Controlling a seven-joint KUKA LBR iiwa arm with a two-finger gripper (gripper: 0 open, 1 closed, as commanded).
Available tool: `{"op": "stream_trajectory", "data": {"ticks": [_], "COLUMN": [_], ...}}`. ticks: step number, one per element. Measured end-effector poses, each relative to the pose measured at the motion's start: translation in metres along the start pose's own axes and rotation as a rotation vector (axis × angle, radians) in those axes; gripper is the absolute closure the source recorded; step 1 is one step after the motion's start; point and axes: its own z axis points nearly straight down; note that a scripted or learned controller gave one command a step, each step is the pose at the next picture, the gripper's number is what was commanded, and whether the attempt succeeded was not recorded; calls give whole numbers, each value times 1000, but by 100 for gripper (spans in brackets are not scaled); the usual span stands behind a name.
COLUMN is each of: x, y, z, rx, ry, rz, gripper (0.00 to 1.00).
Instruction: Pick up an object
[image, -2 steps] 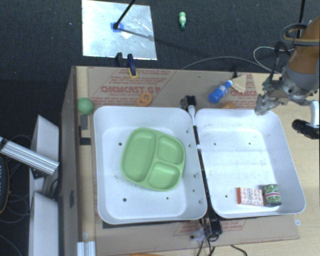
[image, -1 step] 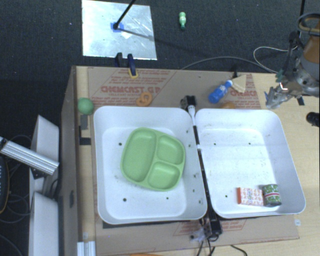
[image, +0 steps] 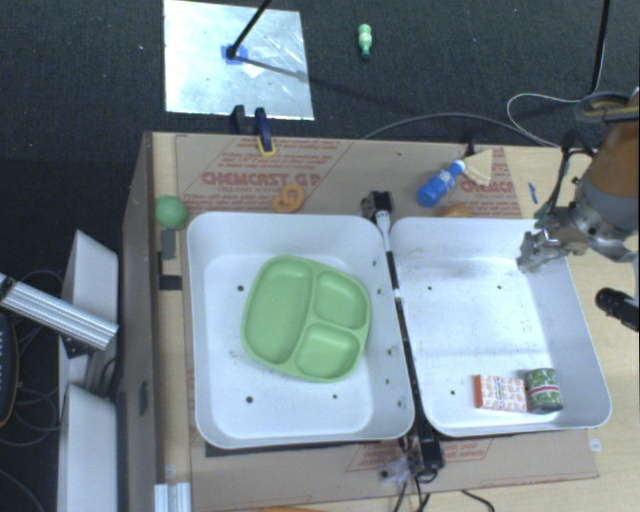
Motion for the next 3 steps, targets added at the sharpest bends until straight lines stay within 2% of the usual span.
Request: {"op": "stream_trajectory", "data": {"ticks": [1, 2, 3], "x": [5, -16, -22], "y": [44, -36, -10], "z": [-46, -13, -38], "rx": [-5, 0, -3], "ry": [-1, -1, -1], "rz": [-3, 1, -3], "gripper": [100, 100, 100]}}
